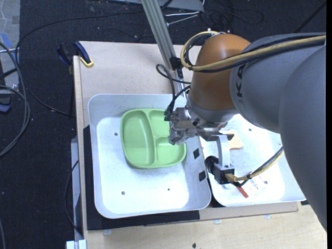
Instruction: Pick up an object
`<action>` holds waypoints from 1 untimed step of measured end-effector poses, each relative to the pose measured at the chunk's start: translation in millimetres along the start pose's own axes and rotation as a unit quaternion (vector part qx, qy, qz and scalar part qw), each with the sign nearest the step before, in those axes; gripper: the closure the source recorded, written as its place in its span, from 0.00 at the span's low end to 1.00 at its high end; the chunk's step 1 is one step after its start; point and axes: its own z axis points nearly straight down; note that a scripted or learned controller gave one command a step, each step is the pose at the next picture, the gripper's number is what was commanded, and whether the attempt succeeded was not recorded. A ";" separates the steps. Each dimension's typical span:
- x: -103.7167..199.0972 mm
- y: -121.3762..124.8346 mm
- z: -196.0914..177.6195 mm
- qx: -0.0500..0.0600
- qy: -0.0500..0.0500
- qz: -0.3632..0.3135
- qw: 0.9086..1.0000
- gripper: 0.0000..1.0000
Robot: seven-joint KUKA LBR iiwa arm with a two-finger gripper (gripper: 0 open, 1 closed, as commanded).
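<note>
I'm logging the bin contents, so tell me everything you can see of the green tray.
The green tray is a pale green, rounded-corner dish that looks like smooth plastic, split by a raised ridge into two compartments. It lies flat and right way up on the floor of the left bin, toward its upper right. The end effector sits over its right edge, hiding that part; whether they touch cannot be told.

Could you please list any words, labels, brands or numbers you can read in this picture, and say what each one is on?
"K": one dark letter on the grey arm beside its orange band; the letters after it are cut off by the arm's curve and cannot be read.
The green divided tray and the two white bins carry no readable marks.
</note>
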 end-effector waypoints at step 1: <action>-1.4 -0.7 -0.5 0.001 0.000 0.001 1.000 0.00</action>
